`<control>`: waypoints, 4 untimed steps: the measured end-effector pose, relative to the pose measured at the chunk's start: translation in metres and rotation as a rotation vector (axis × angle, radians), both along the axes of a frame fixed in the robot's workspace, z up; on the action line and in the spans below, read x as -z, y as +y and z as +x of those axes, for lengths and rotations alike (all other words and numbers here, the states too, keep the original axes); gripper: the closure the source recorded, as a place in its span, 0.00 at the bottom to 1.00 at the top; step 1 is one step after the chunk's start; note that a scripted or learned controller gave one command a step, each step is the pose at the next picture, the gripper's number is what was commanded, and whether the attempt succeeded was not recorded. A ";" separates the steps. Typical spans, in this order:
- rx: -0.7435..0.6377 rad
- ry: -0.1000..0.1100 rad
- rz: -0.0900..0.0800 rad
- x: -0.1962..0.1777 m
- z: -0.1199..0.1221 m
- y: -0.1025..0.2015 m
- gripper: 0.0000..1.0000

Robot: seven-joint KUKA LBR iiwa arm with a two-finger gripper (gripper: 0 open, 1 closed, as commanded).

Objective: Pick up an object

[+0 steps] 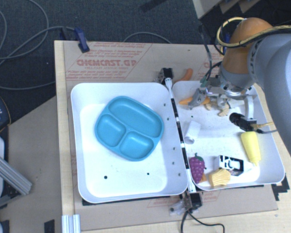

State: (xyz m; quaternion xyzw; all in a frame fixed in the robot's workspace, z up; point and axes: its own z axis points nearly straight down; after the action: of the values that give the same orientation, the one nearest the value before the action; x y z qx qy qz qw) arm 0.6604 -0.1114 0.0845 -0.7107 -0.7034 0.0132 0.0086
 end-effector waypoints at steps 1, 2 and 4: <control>0.001 0.000 -0.001 0.000 0.000 0.001 0.00; 0.000 0.000 -0.002 0.000 0.000 0.004 0.00; -0.002 0.001 0.007 0.000 0.000 -0.001 0.00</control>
State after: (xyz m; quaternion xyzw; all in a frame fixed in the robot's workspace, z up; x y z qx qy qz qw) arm 0.6606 -0.1120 0.0842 -0.7099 -0.7042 0.0111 0.0113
